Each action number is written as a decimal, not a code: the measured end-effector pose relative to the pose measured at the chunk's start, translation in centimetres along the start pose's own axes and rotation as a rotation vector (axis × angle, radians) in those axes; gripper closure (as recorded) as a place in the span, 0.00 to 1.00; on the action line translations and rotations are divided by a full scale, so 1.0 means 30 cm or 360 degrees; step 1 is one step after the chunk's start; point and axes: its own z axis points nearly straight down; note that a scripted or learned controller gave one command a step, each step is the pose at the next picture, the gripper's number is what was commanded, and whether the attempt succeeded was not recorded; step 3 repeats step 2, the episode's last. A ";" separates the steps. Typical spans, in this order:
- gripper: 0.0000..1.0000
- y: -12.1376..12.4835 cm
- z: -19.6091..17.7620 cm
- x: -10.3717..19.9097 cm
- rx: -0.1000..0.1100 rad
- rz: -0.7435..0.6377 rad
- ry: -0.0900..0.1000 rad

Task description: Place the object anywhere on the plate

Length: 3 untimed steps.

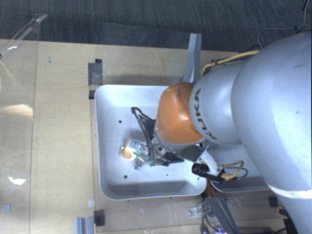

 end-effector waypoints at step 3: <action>0.00 -0.018 -0.294 -0.255 0.0036 0.0059 0.0020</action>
